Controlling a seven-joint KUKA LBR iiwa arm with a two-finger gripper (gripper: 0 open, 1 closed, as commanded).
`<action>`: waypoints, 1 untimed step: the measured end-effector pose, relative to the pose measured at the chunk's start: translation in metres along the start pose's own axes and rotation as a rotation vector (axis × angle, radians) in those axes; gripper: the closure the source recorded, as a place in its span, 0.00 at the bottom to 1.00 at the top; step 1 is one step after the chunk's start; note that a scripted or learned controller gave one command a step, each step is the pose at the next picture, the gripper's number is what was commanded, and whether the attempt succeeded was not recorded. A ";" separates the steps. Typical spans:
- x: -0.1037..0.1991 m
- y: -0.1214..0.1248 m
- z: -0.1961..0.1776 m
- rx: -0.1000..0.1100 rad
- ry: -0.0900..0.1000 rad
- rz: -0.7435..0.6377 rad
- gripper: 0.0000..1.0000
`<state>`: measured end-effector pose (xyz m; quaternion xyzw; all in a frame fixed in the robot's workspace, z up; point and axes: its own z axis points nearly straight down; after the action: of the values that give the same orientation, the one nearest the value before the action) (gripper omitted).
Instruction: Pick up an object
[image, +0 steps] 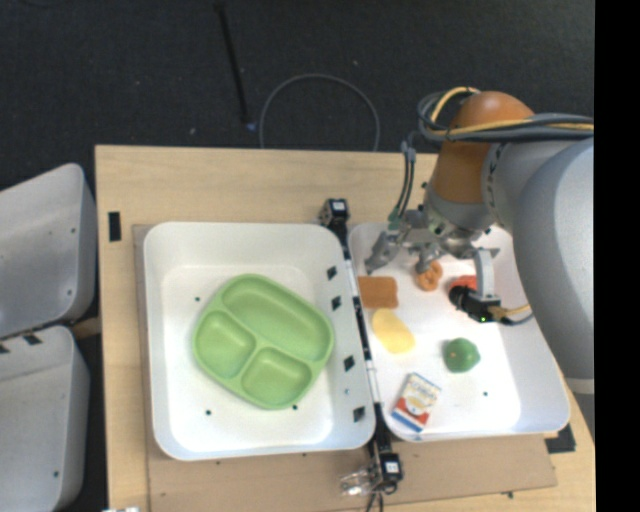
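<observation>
Step in hand: approach, pre-grasp; gripper (420, 255) hung low over the far end of the right bin (505, 405); jaw opening couldn't be read from this angle, and nothing was visibly held.

Candidates all lay in the right bin: small orange piece (429, 277) just beside the gripper on its near side, possibly touching it; brown block (378, 292) near it to the view's left; yellow lump (392, 331) just past the block, toward the camera; green round item (460, 354) further out; small carton (415, 403) at the near edge. Left bin (180, 415) held only a green divided plate (263, 342).

Judgement: the orange piece was the likeliest target; the next move called for centring over it, a short descent, then closing and lifting; it's small and rounded, so a slight offset would probably push it aside instead of catching it.
</observation>
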<state>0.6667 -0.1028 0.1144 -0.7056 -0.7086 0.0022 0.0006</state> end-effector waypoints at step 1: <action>-0.001 0.002 -0.015 -0.009 0.000 -0.001 1.00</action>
<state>0.6690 -0.1035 0.1295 -0.7054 -0.7088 -0.0007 -0.0025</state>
